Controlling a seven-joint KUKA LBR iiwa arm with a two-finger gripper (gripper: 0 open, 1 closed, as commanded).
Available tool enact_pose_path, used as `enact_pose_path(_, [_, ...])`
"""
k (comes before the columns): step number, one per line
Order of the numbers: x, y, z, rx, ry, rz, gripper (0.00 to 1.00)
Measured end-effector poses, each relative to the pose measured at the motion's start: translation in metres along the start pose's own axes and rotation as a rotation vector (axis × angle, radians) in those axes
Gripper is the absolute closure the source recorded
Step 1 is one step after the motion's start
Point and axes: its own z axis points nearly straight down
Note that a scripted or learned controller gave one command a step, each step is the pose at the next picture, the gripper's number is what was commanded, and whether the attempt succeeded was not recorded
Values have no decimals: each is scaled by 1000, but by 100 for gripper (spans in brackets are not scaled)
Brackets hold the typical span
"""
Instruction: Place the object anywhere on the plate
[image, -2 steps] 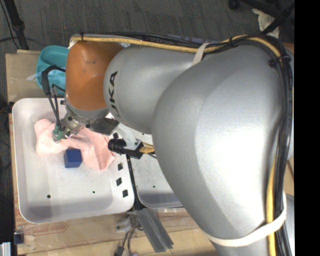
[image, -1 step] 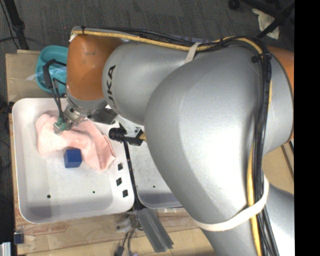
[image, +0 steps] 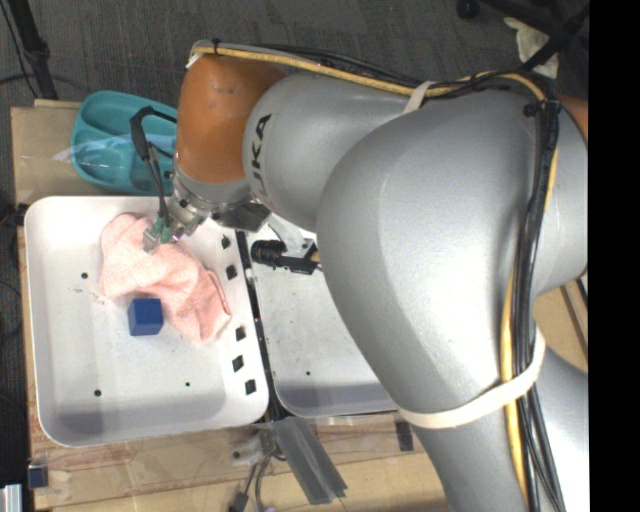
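Note:
A crumpled pink cloth (image: 165, 275) lies in the upper half of the left bin (image: 70, 400). A small blue cube (image: 145, 316) sits at the cloth's lower left edge, touching it. My gripper (image: 158, 236) points down at the cloth's upper part, close to or touching it, a short way above the cube. Nothing shows held in it. A teal dish-like thing (image: 110, 140) rests on the bench just beyond the left bin's far edge, up and left of the gripper.
My large grey arm (image: 420, 220) spans the view from the right and hides most of the right bin (image: 310, 350). A raised black-marked divider (image: 245, 310) runs between the bins. Wooden bench edges frame the bins.

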Motion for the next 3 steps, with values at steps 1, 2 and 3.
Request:
enact_pose_path(1, [93, -21, -63, 0, 1, -100, 100])
enact_pose_path(2, [36, 8, 7, 2, 1, 62, 100])
enact_pose_path(3, [3, -40, 17, 4, 2, 162, 100])
